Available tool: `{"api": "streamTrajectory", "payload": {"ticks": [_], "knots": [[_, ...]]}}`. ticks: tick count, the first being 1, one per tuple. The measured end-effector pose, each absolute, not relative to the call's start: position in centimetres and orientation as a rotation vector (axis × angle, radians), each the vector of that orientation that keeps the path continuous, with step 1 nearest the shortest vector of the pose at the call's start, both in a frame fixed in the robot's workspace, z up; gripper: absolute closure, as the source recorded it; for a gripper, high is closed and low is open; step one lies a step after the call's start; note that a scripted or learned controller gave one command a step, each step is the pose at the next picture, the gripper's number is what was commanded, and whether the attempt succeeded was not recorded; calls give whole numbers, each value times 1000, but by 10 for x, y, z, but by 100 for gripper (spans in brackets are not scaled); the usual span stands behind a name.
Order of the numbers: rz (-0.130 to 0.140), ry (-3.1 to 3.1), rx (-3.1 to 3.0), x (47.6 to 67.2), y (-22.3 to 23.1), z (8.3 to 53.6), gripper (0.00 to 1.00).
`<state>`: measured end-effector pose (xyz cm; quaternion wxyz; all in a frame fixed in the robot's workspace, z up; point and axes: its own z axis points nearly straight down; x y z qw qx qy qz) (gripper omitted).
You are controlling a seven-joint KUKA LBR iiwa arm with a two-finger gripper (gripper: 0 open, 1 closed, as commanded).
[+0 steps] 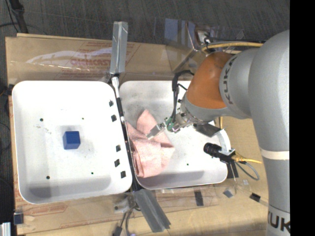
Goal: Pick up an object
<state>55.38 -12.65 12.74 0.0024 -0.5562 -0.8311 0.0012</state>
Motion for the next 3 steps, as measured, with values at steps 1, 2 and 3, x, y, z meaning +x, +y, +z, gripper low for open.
{"api": "streamTrajectory", "payload": {"ticks": [1,2,3], "knots": [[0,-2649,-1685,547,-146,92,0],[0,-2648,-1685,547,-146,92,0],[-1,-2652,-1679,547,-145,103,100]]}}
